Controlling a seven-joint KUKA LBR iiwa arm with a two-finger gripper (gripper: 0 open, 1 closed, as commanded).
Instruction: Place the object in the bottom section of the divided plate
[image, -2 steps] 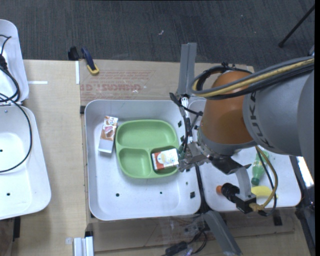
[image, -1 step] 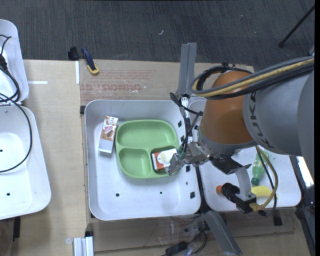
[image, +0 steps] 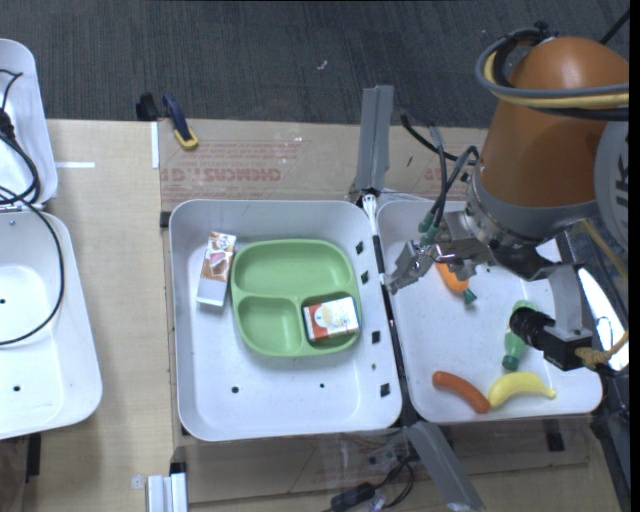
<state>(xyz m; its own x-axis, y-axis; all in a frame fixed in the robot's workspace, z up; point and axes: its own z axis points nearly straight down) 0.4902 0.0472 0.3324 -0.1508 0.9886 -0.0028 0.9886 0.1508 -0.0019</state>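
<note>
carrot (image: 455, 279) sits under our claw (image: 440, 262) in the right bin (image: 420, 390). we cannot tell if it is gripped. next we carry it to the green plate (image: 290, 270).

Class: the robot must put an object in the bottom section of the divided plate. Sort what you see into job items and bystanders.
Job items: green plate; small carton in its lower right section; hand.

Bystanders: box left of plate; banana; sausage; carrot.
</note>
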